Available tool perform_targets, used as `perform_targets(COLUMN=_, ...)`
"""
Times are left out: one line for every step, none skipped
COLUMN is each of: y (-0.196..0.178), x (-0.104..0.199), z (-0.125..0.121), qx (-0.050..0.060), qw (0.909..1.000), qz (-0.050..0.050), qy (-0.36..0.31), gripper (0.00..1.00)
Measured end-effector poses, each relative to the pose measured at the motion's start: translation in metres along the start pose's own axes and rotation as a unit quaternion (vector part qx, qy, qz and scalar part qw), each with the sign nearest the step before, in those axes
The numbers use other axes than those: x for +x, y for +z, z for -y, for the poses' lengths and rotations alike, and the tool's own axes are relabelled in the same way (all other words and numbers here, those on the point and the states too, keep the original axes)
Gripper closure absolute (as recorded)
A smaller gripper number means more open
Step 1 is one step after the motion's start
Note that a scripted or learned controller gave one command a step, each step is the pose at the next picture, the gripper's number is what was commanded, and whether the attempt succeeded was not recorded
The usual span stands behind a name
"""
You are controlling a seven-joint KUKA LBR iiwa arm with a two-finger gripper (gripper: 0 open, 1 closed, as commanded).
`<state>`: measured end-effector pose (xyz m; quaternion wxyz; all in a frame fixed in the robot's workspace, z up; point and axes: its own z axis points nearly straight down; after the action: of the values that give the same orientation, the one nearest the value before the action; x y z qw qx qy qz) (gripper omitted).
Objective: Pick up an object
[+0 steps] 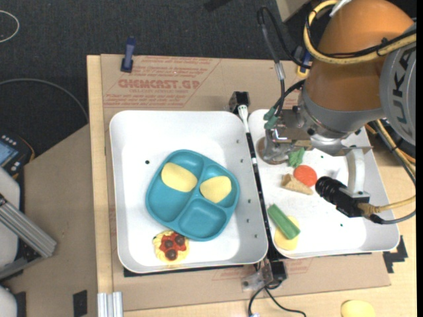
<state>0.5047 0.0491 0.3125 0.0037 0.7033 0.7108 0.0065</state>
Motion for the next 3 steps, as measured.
perform_targets(y=-0.012, x=0.122, z=-0.061, qx=0.003, qw=1.0000, qz=0.000, qy=-0.001, gripper=1.00)
perform_targets(y=-0.034, x=0.180, z=-0.021, qx=0.005, qw=1.0000, qz=0.000, qy=0.001, gripper=1.00)
perform_targets(y=-0.033, x=0.159, z=0.015, qx=0.010, qw=0.9999, qz=0.002, qy=0.006, gripper=1.00)
